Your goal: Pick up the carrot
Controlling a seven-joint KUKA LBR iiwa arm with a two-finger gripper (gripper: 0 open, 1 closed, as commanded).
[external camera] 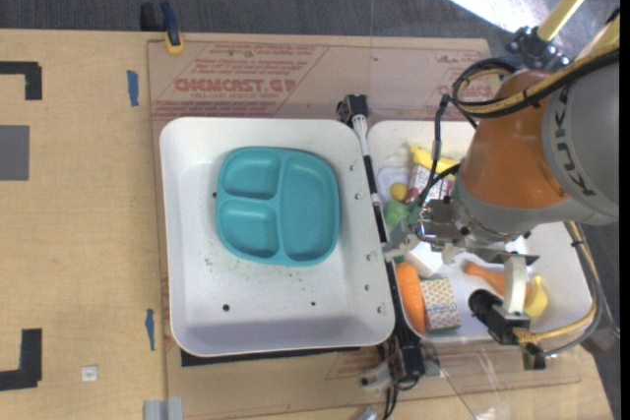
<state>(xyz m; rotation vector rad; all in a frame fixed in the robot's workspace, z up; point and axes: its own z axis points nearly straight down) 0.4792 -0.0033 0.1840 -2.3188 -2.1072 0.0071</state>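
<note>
Orange tapered carrot lies at near-left corner of right white bin, beside a patterned carton. Two-finger gripper hovers above clutter (finger state: cannot tell). Beyond-left: teal divided plastic plate.

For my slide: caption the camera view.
Arm over right bin of toys; teal plate in left bin.
</note>
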